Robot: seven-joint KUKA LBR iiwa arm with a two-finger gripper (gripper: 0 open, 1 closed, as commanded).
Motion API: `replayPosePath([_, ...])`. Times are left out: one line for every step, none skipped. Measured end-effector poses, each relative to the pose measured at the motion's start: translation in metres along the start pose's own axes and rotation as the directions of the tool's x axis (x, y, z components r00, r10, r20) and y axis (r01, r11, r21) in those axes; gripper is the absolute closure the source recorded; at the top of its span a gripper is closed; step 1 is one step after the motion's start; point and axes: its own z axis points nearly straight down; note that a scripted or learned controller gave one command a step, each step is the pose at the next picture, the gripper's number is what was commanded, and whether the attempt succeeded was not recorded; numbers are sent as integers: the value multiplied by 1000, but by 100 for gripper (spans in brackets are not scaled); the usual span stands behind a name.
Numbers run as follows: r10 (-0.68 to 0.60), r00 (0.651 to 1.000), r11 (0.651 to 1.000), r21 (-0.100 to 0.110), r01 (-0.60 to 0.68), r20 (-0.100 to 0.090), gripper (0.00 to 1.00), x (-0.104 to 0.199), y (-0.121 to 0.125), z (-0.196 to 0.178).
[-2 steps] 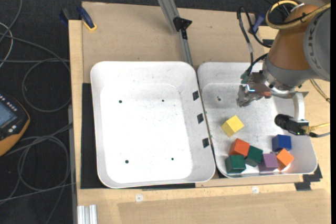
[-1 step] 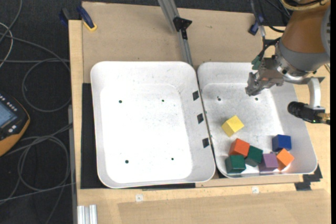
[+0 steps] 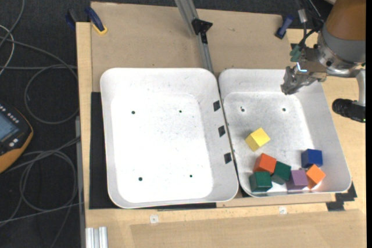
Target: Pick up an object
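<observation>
Your gripper (image 3: 290, 87) hangs over right bin's (image 3: 329, 136) far rim; too small and dark to read; nothing visibly held. Arm cut off at frame's right edge. Yellow block (image 3: 257, 139) sits mid-bin; other blocks (image 3: 283, 173) cluster near corner, partly overlapping.

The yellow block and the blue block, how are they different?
The yellow block sits alone near the middle of the right bin; the blue block sits by the bin's right wall, close to an orange block. The yellow block looks turned cornerwise, the blue block squarer. Both are small cubes lying in the same bin.
</observation>
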Motion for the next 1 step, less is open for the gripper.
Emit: replayPosePath([-4, 1000, 1000, 8, 4, -3, 100, 45, 14, 14])
